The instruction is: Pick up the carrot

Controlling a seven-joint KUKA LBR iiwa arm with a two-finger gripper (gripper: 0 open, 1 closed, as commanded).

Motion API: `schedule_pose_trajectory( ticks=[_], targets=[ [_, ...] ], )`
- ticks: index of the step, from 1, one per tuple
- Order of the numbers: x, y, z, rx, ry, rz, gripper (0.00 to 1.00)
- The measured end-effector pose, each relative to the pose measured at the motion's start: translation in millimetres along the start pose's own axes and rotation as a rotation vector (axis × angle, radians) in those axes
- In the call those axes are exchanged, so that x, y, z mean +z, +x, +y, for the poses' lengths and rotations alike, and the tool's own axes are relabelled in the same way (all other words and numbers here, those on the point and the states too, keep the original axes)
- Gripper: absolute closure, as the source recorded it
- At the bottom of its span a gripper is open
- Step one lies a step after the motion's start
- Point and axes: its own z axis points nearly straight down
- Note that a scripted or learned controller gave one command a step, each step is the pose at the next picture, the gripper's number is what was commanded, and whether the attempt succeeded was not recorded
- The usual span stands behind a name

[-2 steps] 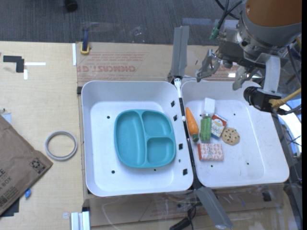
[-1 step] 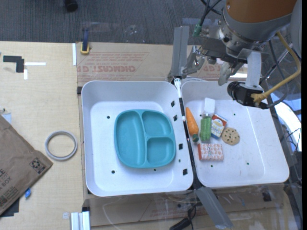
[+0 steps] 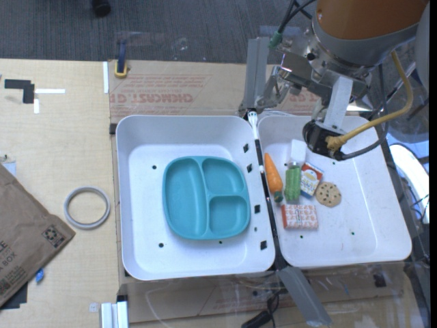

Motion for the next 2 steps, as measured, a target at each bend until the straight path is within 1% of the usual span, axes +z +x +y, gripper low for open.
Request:
schedule_pose_trajectory(
  ticks=[1, 2],
  targets=[
    [0, -33, 31, 0.222, 0.000, 0.000, 0.00],
    [0, -29, -12, 0.432, 0.002, -0.001, 0.00]
  ],
)
